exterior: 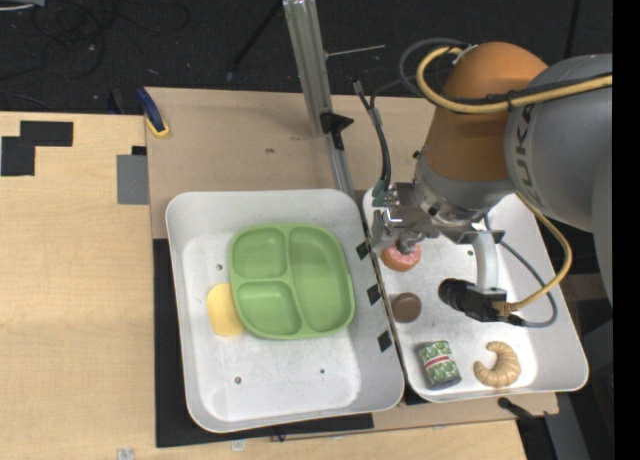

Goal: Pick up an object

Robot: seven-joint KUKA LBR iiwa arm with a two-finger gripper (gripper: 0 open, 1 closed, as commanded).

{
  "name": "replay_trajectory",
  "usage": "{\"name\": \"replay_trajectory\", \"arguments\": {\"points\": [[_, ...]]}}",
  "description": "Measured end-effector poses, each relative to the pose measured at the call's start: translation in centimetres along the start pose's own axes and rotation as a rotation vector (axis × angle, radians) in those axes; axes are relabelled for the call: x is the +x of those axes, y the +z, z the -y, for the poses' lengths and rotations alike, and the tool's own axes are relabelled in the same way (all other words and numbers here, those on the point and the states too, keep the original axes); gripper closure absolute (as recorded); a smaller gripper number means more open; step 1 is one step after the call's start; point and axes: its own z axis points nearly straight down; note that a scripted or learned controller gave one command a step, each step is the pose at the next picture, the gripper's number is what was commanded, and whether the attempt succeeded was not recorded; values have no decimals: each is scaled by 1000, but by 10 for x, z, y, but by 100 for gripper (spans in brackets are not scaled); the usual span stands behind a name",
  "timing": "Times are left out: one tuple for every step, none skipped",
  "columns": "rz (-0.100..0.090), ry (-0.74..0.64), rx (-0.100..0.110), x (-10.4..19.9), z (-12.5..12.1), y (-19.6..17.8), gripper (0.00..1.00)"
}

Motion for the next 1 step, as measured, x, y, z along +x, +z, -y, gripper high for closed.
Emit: {"name": "replay_trajectory", "arguments": {"points": [[1,1,-1,45,-11,14,100]]}}
